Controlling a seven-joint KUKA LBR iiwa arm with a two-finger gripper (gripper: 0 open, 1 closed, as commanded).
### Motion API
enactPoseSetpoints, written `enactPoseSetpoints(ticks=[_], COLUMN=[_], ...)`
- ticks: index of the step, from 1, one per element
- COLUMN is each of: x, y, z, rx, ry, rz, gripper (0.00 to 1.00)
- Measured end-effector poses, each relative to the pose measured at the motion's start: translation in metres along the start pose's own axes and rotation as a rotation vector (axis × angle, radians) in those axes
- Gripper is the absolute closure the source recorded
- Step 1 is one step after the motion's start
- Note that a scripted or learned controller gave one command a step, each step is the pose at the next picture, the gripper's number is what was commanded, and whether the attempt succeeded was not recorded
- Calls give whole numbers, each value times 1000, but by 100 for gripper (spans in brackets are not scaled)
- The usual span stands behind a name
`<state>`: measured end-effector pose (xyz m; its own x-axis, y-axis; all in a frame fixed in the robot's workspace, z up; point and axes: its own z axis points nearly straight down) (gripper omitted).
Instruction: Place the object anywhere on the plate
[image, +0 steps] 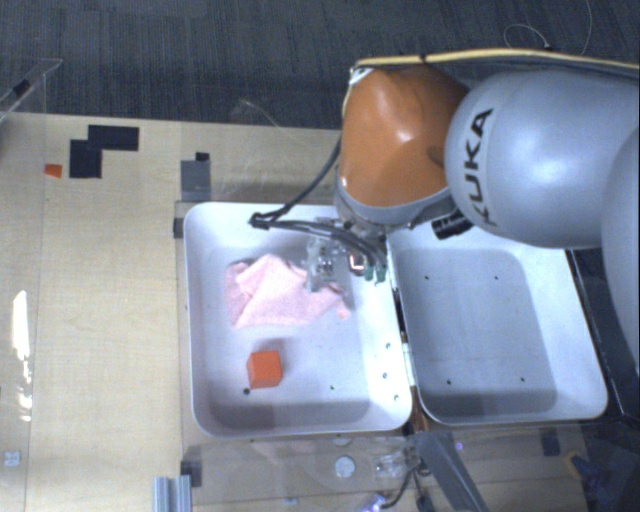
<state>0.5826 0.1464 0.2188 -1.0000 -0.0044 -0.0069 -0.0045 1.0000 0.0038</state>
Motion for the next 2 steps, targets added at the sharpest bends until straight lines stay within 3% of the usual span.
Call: enactPoseSetpoints(ticks=[2], x=[66], y=[76], z=[-6], rx=[0], ry=[1], rz=[2], gripper=[100])
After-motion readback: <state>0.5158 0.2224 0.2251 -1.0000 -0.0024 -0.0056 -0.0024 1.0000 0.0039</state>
